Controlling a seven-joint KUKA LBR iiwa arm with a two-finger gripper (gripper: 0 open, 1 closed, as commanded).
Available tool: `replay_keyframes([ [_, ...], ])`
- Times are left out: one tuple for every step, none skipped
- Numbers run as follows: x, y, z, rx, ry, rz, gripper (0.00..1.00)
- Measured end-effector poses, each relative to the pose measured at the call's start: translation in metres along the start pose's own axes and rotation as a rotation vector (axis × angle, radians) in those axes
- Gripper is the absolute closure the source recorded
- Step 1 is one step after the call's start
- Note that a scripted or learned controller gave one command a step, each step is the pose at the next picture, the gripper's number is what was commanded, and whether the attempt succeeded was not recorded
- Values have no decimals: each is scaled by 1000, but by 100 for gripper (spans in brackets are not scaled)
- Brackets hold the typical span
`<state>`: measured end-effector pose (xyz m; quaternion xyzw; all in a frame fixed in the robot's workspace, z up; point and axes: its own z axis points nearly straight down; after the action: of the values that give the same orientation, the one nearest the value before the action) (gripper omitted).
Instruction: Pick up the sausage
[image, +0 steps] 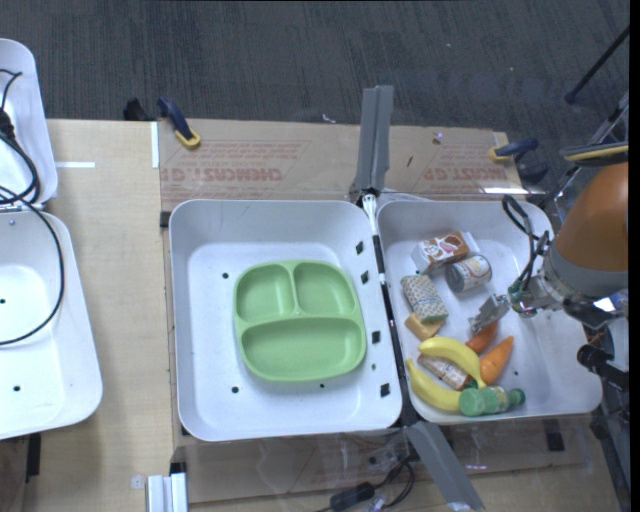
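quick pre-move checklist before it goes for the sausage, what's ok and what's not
1. Sausage identified: cannot tell; the brownish piece lying between the bananas may be it.
2. Hand in the right bin: ok, it sits over the toys near the carrot.
3. Hand free of any object: cannot tell.
4. Room around the target: not ok; bananas, carrot and green bottle crowd it.
5. Green plate out of the way: ok, it lies in the left bin.

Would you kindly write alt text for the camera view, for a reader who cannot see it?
The gripper hangs over the right bin, above a carrot, bananas, a can and other food. The left bin holds a green plate.
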<state>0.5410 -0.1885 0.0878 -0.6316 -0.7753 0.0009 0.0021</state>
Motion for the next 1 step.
replay_keyframes([
  [0,0,-5,4,2,3,100],
])
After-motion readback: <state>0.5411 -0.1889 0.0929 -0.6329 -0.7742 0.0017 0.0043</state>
